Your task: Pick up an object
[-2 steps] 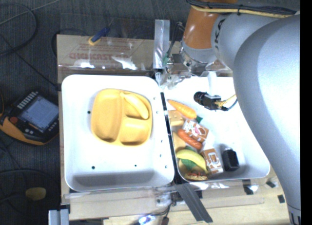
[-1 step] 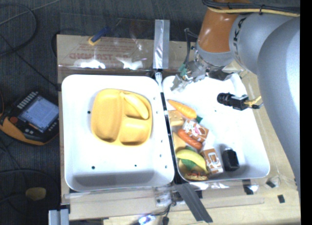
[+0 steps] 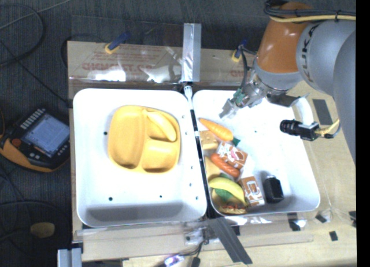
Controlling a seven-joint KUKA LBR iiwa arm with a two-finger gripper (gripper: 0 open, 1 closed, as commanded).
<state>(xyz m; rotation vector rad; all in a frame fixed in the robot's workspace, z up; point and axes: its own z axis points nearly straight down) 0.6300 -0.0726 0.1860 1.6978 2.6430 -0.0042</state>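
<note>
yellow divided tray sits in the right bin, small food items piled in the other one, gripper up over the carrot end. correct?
Not quite. The camera view shows the yellow divided tray in the left bin, not the right. The small food items, including the carrot, are piled in the right bin, and the gripper is above the carrot end.

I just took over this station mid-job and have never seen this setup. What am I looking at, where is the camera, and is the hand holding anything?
One camera looks down at a slant on a bench with two shallow white bins. The grey arm with an orange band reaches in from the right; its hand hangs over the top of the right bin, and nothing can be seen between its fingers. The left bin holds a yellow divided plate. Piled along the right bin's left side are a toy carrot, a banana, small food packages and a black block. The handheld controller lies on the floor at the left.
</note>
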